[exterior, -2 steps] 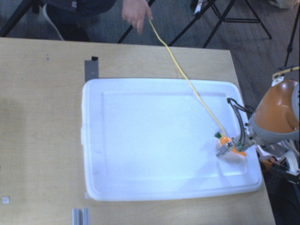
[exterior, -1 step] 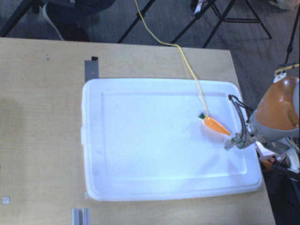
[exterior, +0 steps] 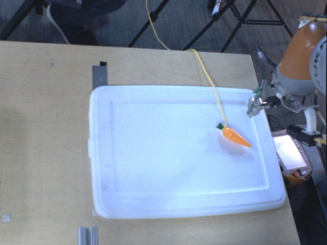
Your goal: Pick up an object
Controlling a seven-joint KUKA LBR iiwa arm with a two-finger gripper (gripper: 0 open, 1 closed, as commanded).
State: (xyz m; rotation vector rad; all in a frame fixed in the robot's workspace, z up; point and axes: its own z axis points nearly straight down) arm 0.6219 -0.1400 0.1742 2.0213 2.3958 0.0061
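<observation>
A small orange carrot (exterior: pixel 236 137) with a green top lies on the floor of the white bin (exterior: pixel 153 208), near the bin's right wall. A yellow cord (exterior: pixel 208 80) runs from the carrot's top up over the far rim and off the bench. My gripper (exterior: pixel 257 104) hangs over the bin's far right corner, up and to the right of the carrot and apart from it. Nothing shows in its grasp. The grey arm with its orange band (exterior: pixel 301 55) rises behind it at the right edge.
The bin sits on a tan wooden bench (exterior: pixel 46 137). A dark bracket (exterior: pixel 100 74) stands at the bin's far left corner. A small lit screen (exterior: pixel 290 153) lies just off the bench's right edge. Tripod legs and cables cross the floor behind.
</observation>
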